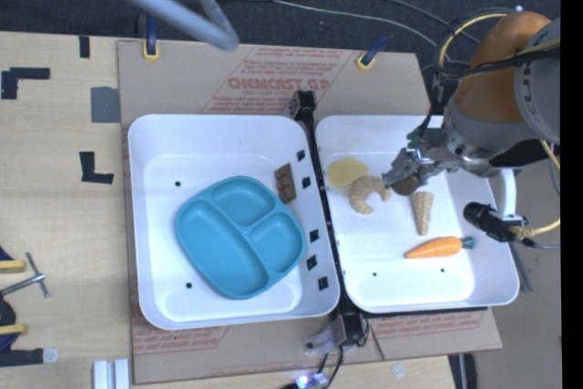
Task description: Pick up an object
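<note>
A: Item: croissant (366, 193), right bin (492, 291), centre-left, beside yellow disc (347, 171).
B: Gripper (401, 180)?
A: Just right of the croissant. How far the fingers are parted: cannot tell. Cone (423, 211), carrot (434, 247) near front edge.

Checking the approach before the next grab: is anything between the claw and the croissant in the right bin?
Nothing visible. The claw sits just right of the croissant; the yellow chip, cone and carrot lie off to the sides.
</note>
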Motion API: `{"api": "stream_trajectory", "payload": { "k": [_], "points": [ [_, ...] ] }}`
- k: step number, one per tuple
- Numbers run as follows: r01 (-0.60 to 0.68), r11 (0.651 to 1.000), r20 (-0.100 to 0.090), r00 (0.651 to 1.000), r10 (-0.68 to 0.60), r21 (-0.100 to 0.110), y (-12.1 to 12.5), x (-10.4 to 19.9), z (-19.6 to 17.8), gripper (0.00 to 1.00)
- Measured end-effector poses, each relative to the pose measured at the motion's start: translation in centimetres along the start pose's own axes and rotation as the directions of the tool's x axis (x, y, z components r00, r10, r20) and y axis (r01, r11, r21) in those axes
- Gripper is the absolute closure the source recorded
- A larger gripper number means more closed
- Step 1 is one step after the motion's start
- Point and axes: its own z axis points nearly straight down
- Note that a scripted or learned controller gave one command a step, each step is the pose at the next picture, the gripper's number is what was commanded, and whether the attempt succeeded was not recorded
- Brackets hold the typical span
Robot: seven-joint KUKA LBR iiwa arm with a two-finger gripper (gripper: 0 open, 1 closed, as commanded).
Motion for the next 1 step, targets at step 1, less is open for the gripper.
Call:
{"api": "stream_trajectory", "payload": {
  "k": [1],
  "points": [
    [-0.001,1.000,0.001,1.000,0.001,0.000,0.36,-1.00,-4.99,1.00]
  ]
}}
